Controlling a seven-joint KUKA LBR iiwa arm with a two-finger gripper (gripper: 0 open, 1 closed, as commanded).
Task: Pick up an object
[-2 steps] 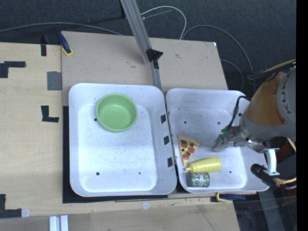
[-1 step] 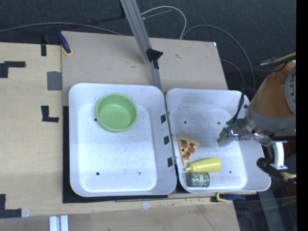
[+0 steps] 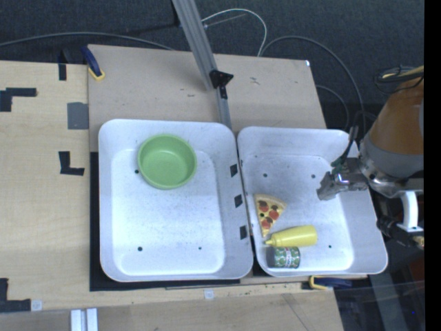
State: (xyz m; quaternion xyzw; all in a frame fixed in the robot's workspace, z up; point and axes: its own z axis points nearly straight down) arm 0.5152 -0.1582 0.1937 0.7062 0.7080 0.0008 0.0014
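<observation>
**Tool over the right bin, nothing between its fingers**

The surface (image 3: 172, 74) carries two white bins side by side. The left bin (image 3: 165, 243) holds a green bowl (image 3: 167, 161) in its upper left part. The right bin (image 3: 344, 243) holds three items at its lower left: a yellow mustard bottle (image 3: 293, 236) lying on its side, a pizza slice (image 3: 268, 212) just above it, and a small green can (image 3: 284, 257) just below it. The arm (image 3: 396, 133) enters at the frame's right edge. The tool (image 3: 329, 187) sits over the right bin's right part, well apart from the items; whether its fingers are spread or pressed together cannot be told.
</observation>
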